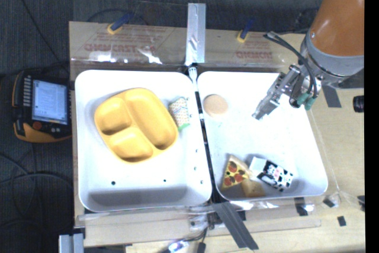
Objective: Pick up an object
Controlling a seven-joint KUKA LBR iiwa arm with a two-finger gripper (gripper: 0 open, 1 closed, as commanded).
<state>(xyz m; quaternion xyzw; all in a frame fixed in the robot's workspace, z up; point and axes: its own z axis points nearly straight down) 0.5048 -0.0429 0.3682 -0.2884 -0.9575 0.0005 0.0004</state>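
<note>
**Over the right bin, nothing between my fingers**

Seen from the fixed camera above, my bench (340,145) is a pale tan board carrying two shallow white bins side by side, with dark carpet and loose cables beyond it. Taking the right bin (296,145) as my landmark: the left bin (89,145) touches its left wall, and a teach pendant (41,105) lies on the floor well beyond that.

Counting inside the right bin, I find three things: one round tan disc (215,105) near its far left corner, one pizza slice toy (237,173) near its front wall, and one black-and-white block (276,175) just beside the slice. The left bin holds two: one yellow divided tray (135,124) and one small speckled object (179,111) touching the tray's right edge.

My gripper (260,114) hangs tilted over the right bin's middle, apart from all three objects; whether its fingers are parted I cannot tell.
</note>
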